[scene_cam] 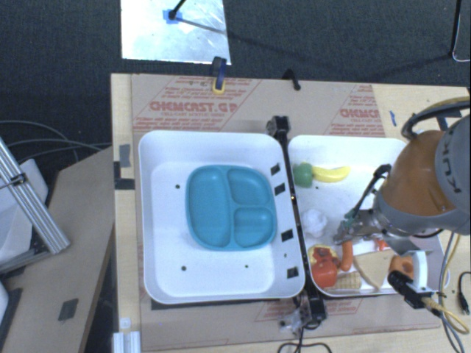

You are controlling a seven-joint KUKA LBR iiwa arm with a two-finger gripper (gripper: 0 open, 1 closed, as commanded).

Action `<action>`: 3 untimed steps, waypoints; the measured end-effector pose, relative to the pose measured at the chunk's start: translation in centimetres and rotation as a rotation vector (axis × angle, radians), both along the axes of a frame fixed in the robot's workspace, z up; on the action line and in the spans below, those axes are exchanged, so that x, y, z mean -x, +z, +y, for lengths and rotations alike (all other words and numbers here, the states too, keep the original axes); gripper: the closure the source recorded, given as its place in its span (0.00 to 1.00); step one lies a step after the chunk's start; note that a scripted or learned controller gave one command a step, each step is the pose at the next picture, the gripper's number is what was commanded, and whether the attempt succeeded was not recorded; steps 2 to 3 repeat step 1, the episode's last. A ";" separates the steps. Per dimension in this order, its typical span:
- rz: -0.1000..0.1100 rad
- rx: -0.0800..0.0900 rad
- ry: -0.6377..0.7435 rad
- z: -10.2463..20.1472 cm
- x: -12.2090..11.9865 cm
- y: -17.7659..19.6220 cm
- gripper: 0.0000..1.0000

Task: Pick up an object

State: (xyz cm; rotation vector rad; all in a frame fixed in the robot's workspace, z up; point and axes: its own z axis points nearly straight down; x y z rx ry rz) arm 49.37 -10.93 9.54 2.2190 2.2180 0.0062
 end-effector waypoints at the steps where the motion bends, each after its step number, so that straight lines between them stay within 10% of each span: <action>1: -0.009 -0.001 0.012 5.8 -5.5 9.5 1.00; 3: -0.009 -0.001 0.012 5.8 -5.5 9.5 1.00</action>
